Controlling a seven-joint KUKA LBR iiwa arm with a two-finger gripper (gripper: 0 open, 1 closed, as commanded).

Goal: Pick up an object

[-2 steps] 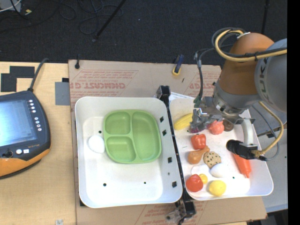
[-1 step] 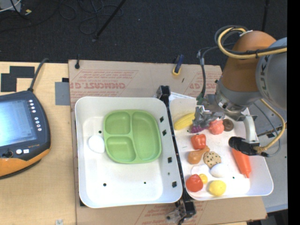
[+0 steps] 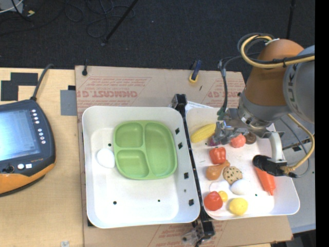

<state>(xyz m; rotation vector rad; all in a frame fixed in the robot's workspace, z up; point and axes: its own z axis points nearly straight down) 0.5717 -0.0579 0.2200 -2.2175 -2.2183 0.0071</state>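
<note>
Pincer (image 3: 224, 133): low in the right bin (image 3: 288, 202), near its back. I cannot tell what it grips.
Closest things: a yellow banana (image 3: 203, 133) just to its left, a small red ball (image 3: 238, 141) just to its right, a red pepper (image 3: 218, 154) just below.
More toys: cookie (image 3: 232, 174), orange carrot (image 3: 267, 181), red tomato (image 3: 213, 201), yellow lemon (image 3: 237, 206).
Left bin (image 3: 97, 199): green plate (image 3: 144, 151), white egg (image 3: 106, 158) beside it.

Grey arm (image 3: 303, 86) — orange band (image 3: 272, 71), yellow-and-black looped cables (image 3: 252, 42), silvery wrist (image 3: 252, 120)
</note>
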